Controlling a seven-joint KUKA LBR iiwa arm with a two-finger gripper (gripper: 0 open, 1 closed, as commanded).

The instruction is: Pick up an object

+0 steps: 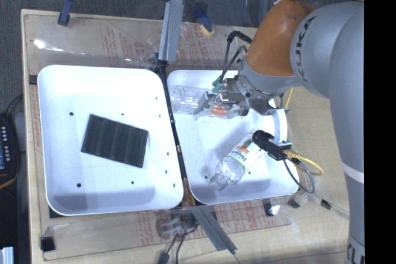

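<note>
1. Over the right bin [281, 185], near its far side: grey arm [328, 40] with orange band [278, 34], reaching in from the right, gripper [218, 103] low above the bin floor.
2. Fingers too cluttered by cables and fittings to read; cannot tell whether spread or pressed together, nor whether anything sits between them.
3. Just beside the gripper, toward the divider: crumpled clear plastic item [184, 99], lying on the bin floor by the far left corner.
4. Right at the gripper tips: small orange-and-white piece [218, 112], possibly part of an object, outline unclear.
5. Nearer the front of the same bin: clear plastic bottle [238, 162] with a printed label, lying on its side at a slant, cap end pointing toward the front left.
6. Across the bottle's upper end: black cylindrical fitting [267, 143] with yellow cable [307, 164] trailing right.
7. Left bin [55, 195]: dark ribbed rectangular slab [116, 140], lying flat, slightly rotated, well apart from the gripper.
</note>
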